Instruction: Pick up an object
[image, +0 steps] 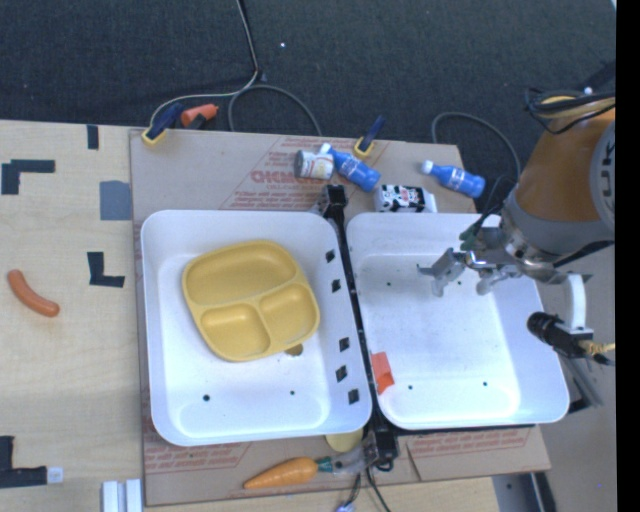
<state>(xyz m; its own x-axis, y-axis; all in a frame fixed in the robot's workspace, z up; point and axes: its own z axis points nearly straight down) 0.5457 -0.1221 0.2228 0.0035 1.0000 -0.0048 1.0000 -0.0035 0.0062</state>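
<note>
The gripper (463, 274) hangs over the far right part of the right bin (440, 400) with its two fingers spread and nothing between them, while the yellow divided plate (250, 298) lies flat in the left bin (170, 400).

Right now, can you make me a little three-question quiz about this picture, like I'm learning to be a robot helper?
1. True or false: the yellow plate lies in the left bin.
2. Which lies outside the bins, at the bench's near edge? A) a carrot B) a banana C) a spoon
3. Fill in: the pincer hangs over the ___ bin.

Key:
1. True.
2. A, the carrot.
3. Right; the pincer is above the right bin, fingers apart, nothing between them.
</note>
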